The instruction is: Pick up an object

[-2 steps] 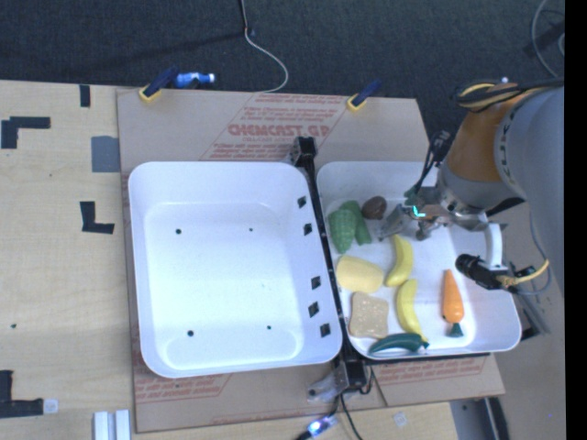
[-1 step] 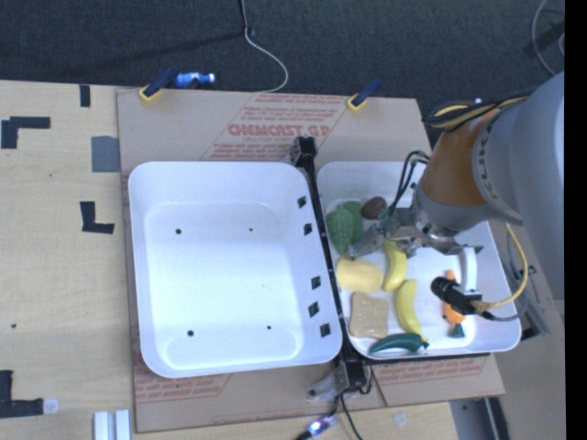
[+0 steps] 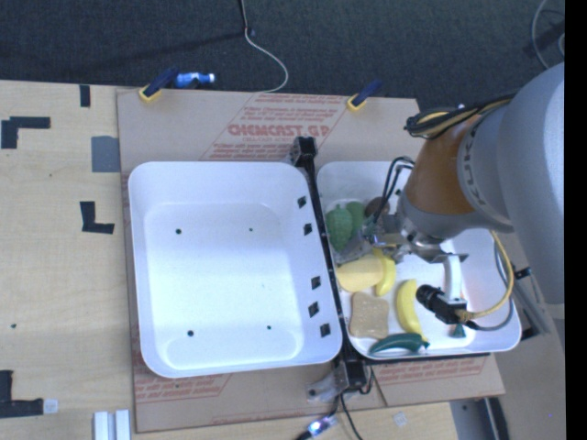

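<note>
Leftmost, the left bin sits white and bare-floored, joined along a black clip strip to the right bin, where all the candidates lie. Just past that divider is a green rounded object, and below it a yellow block, a tan sponge-like square, and a dark green curved piece against the near wall. A banana lies a little further right, next to a black fitting on the arm's cabling.

The yellow block looks like the thing the gripper is aimed at: the tool tip is right above its upper edge, between it and the green object. Judging by its look, the block is probably light and slightly compliant, with a smooth skin that could slip; taking it across its shorter width, clear of the banana, seems the safest hold. The tan square beside it would likely squash and be harder to pinch flat.

As for the jaws, the wrist and the grey arm cover them from this angle, so I cannot tell how wide they stand or whether anything is between them; no object is visibly lifted
</note>
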You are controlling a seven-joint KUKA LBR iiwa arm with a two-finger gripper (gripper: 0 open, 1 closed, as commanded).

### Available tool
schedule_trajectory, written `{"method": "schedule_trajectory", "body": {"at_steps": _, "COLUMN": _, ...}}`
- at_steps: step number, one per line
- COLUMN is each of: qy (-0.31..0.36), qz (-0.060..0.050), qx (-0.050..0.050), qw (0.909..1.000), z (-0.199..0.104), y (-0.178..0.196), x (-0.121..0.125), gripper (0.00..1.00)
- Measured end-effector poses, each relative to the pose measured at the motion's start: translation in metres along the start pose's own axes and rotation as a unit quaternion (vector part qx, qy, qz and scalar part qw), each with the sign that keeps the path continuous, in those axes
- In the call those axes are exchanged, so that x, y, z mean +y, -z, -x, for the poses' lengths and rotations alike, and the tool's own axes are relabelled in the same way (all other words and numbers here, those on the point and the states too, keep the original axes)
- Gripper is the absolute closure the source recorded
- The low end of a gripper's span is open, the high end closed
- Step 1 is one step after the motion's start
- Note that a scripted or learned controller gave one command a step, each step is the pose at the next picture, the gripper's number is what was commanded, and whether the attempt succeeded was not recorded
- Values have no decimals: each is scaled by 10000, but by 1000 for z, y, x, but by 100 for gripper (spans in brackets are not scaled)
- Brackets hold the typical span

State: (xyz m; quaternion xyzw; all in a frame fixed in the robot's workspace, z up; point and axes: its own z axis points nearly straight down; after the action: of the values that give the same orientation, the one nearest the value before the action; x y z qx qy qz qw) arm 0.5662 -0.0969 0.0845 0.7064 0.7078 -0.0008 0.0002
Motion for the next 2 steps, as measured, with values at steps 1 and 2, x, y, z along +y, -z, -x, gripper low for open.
{"method": "schedule_trajectory", "body": {"at_steps": 1, "qy": -2, "qz": -3, "qx": 6, "qw": 10000, "z": 1, "y": 10, "x": 0, "gripper": 100}}
{"method": "schedule_trajectory", "body": {"at_steps": 2, "qy": 39, "qz": 69, "qx": 11, "qw": 10000, "z": -61, "y": 117, "x": 66, "gripper": 100}}
